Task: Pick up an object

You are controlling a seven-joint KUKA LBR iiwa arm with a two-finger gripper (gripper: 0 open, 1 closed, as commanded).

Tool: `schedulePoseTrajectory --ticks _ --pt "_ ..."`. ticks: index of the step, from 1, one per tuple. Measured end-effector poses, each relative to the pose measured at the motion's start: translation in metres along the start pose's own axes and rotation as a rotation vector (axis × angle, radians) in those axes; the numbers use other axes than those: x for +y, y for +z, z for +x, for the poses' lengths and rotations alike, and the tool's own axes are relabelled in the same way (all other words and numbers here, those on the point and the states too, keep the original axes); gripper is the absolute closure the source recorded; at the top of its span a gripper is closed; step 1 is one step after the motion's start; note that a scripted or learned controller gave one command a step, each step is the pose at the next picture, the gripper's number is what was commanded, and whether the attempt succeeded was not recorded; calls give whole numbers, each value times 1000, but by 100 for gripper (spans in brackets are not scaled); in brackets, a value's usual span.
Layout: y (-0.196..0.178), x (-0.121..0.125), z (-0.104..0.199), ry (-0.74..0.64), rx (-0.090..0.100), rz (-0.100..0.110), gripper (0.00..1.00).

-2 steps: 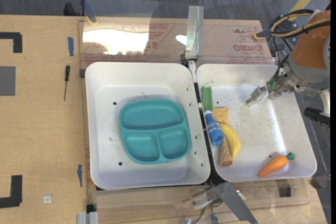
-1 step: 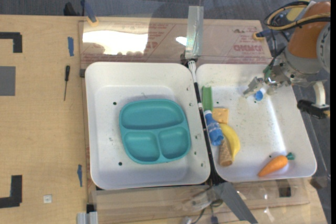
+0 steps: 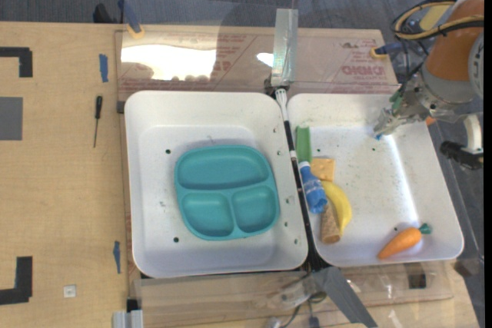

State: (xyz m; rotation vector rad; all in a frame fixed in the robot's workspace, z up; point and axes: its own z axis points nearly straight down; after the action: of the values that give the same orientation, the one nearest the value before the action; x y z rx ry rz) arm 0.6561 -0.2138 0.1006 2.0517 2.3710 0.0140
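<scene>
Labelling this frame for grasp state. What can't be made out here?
- Hand, camera view: small and blurred, so open or shut is unclear.
- Arm, camera view: cut off by the right edge.
- Brown stick and blue item: too small to identify, partly under the banana.

The things to pick all lie in the right bin [image 3: 430,188], on the right side of the picture. A green stick [image 3: 303,143] lies along the bin's left wall, pointing up and down. Just below it is a blue tube [image 3: 314,191], and an orange block [image 3: 324,168] touches its right side. A yellow banana [image 3: 339,205] curves down from there, next to a tan cone shape [image 3: 330,225]. Well apart from these, in the lower right corner of the bin, lies an orange carrot [image 3: 401,242] with a green top, tilted up to the right
</scene>
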Motion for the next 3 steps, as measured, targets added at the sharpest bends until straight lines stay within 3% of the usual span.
schedulePoseTrajectory --ticks 1,2,3 --pt "1 0 4 -3 9 5 0" --pt "10 -6 5 17 12 3 0" --pt "13 -12 73 -100 0 6 0"
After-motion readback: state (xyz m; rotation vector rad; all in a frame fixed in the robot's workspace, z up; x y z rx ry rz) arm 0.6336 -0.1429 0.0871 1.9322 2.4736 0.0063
